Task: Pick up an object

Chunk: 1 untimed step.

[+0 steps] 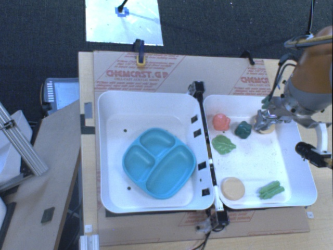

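Reaching in from the right, the arm [312, 82] lowers its gripper [264, 121], jaw state unclear, onto a beige disc [268, 128] beside the dark green toy [242, 130] in the right bin [296, 160].

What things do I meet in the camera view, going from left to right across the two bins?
Blue divided plate → pink toy → light green leafy piece → round tan disc → dark green piece → gripper → green bean-like piece.

Tool [264, 120] low in right white bin [299, 163], over pale round piece, beside dark green lump [242, 130]. Blue three-compartment plastic plate [158, 162] in left white bin [112, 139].
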Each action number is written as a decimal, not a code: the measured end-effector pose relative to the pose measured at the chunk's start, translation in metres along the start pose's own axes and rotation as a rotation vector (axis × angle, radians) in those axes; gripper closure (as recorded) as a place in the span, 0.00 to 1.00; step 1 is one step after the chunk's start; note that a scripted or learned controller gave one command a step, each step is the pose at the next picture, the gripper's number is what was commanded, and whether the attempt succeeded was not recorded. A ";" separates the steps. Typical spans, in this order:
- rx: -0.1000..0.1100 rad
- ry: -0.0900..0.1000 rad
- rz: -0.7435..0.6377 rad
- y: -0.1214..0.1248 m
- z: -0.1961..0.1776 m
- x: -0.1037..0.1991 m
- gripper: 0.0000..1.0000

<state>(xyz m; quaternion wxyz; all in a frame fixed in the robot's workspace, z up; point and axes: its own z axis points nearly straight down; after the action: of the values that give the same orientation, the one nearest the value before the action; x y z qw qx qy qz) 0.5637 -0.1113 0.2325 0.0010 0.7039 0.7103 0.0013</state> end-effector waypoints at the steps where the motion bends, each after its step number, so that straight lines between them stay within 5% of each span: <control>1: 0.002 0.001 -0.001 0.009 0.007 0.060 1.00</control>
<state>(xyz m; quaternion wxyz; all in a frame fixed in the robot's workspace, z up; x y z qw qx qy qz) 0.5717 -0.0514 0.2255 0.0000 0.7036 0.7106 0.0012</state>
